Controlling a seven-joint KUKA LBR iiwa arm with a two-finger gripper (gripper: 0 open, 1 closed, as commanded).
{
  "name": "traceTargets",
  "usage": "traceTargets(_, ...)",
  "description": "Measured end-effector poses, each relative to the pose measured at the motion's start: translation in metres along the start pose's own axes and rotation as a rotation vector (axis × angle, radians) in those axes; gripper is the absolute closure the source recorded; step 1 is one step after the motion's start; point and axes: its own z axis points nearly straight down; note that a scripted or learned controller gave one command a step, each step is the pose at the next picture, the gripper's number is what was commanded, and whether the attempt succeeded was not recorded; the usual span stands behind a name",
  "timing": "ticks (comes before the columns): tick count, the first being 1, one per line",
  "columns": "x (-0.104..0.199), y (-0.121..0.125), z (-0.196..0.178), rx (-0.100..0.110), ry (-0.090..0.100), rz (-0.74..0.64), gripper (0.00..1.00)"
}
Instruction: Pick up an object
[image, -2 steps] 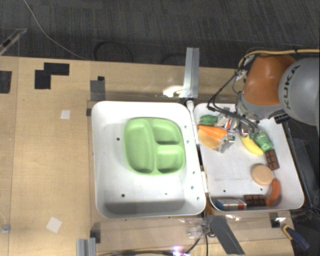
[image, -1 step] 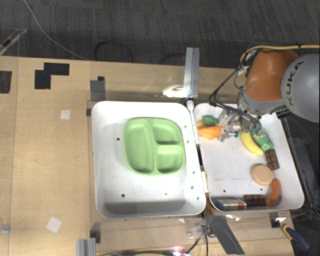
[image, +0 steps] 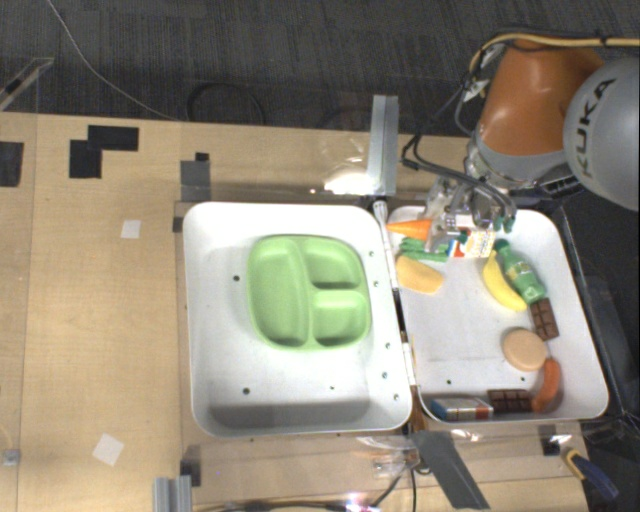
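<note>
Orange plastic carrot (image: 411, 229) lies at the far left corner of my right white bin (image: 575, 290), just beside my claw (image: 462, 222). Whether I grip anything I cannot tell. I should centre over one piece, clear of the yellow banana (image: 499, 284).

I hang over the far end of the right bin (image: 580, 300), my gripper (image: 468, 222) low among a carrot (image: 410, 229), a yellow wedge (image: 420, 276) and a banana (image: 497, 283). A green divided tray (image: 305, 290) lies in the left bin (image: 215, 330).
</note>
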Motion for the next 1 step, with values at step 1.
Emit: traceTargets(1, 0.0811, -0.0065, -0.073, 0.003, 0.004, 0.134, 1.0)
